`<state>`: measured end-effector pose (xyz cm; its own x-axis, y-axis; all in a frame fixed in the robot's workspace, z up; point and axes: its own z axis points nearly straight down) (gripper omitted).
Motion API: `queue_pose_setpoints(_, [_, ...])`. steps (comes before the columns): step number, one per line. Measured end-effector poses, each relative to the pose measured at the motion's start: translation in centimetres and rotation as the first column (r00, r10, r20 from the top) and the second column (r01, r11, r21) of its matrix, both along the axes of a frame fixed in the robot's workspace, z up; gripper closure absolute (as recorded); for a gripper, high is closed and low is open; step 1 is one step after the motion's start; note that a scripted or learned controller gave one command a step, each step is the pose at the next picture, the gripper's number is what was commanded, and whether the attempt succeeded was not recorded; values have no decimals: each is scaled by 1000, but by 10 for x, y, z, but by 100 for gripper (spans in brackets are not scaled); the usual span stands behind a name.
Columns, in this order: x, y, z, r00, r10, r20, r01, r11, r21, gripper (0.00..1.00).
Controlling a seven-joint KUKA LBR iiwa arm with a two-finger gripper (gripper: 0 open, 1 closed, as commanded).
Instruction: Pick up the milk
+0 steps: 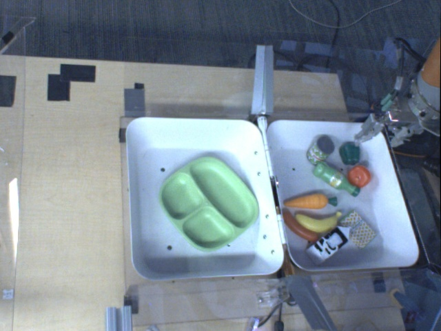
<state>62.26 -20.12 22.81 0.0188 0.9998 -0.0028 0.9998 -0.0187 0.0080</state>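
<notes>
The milk (331, 243), a small black-and-white carton, lies tipped on its side near the front edge of the right bin (400, 205), slightly toward that bin's left wall. It touches the tip of the banana (318, 221) on its upper left and a patterned packet (358, 229) on its upper right; a carrot (308, 201) sits just beyond the banana. Well apart, toward the bin's back edge, are a green bottle (335, 178), a red item (359, 177), a dark green item (350, 153) and a small can (320, 148).

The gripper (368, 130) hangs over the back right corner of the right bin, released, grasping nothing. The left bin (141, 185) carries a green divided tray (209, 202).

Judgement: the approach is the step in hand. The gripper should travel to the front edge, align across the carton's narrow faces, and descend clear of banana and packet. Crowding is the principal risk; a skewed descent may nudge neighbours or pinch the packet.
</notes>
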Motion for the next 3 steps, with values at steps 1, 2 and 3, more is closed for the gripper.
queue_pose_setpoints(1, [-13,0,-61,998,59,-2,-59,998,1,0])
queue_pose_setpoints(2, [39,0,-140,988,154,0,-154,988,2,0])
queue_pose_setpoints(3, [-8,-4,-18,998,70,0,-70,998,0,0])
